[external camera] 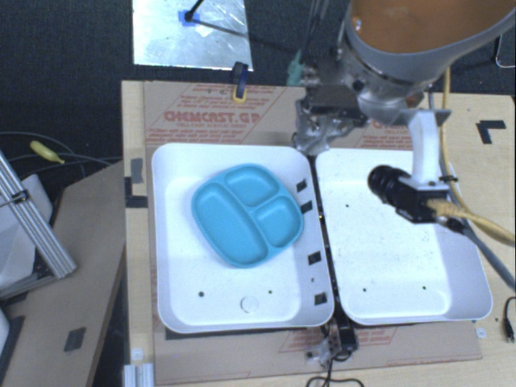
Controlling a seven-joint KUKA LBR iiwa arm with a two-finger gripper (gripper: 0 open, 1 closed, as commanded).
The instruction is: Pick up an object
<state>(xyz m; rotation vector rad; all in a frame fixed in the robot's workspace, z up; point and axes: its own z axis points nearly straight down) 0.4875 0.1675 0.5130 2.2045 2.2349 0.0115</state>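
Far to the left of the left bin (173, 248), off the bench: a slanted metal rail (28, 224). Beyond the bin's far edge, a brown board (201, 107) with red lettering, reaching under the bin. Further back still, a shiny foil sheet (161, 22) on dark ground. Inside the left bin, a blue plate (246, 216) with three compartments, lying flat and right way up. Set a little toward the bin's far side, roughly midway between its left and right walls, touching neither. Along the bin's right wall, a row of small black tabs (306, 208). Above the bin's far right corner, the gripper (321, 135), hanging off the grey arm (419, 31), well apart from the plate. Wide or narrow — cannot tell, too dark and crowded there. Pressed against the left bin's right side, the right bin (403, 280) — white, speckled with fine dark specks.
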